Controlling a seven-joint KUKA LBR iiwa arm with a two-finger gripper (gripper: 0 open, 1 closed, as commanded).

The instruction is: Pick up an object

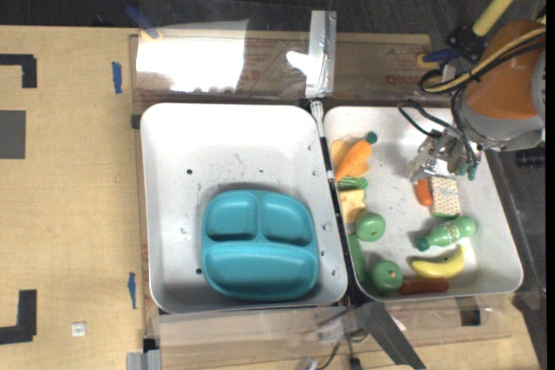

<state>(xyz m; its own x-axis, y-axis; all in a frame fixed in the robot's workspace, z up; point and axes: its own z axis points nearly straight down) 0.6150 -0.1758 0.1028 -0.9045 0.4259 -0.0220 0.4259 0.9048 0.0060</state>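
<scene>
The right bin (499,225) holds several toy foods. An orange carrot (352,159) lies near its left wall, with a yellow wedge (351,204) and a green apple (370,227) below it. A yellow banana (438,263) and a green bottle shape (447,232) lie at the front right. A small red-orange piece (422,191) and a pale waffle-like block (445,196) sit mid-bin. My gripper (438,160) hangs just above those two, at the right bin's upper right part.
The left bin (165,152) bears a teal divided plate (258,245) at its front. Another green piece (386,275) lies at the right bin's front left corner. Cables (451,69) and the orange-banded arm (512,87) crowd the right bin's far right corner.
</scene>
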